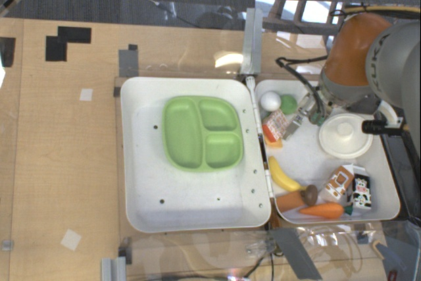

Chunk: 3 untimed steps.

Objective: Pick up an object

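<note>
Reaching into the right white bin, the grey arm's gripper hangs near a small green ball and red-and-white packet; whether it is open, I cannot tell. Best to descend squarely over one item, clear of the white round lid.

Glossy green plastic tray, matt wooden bench
</note>
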Each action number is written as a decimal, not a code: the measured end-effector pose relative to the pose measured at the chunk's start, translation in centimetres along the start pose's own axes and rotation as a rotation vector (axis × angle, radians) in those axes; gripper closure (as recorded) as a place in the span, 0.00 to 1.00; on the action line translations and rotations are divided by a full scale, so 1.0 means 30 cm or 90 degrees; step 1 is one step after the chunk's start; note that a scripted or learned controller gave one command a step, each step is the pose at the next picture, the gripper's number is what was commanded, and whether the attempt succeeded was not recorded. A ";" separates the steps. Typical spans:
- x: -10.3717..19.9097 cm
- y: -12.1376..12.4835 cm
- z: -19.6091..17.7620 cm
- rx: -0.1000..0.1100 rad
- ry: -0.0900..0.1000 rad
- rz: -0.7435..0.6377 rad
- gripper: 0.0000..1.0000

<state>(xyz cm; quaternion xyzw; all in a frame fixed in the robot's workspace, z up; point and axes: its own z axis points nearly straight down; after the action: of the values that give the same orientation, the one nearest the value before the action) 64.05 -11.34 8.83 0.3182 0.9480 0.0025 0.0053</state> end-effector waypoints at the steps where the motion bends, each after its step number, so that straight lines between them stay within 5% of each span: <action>1: 0.016 0.053 -0.005 0.008 -0.003 0.064 0.00; 3: -0.028 0.090 -0.004 0.011 0.002 0.202 0.00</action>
<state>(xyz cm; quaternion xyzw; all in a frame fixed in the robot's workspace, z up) 66.35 -9.70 8.97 0.4639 0.8859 -0.0046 0.0008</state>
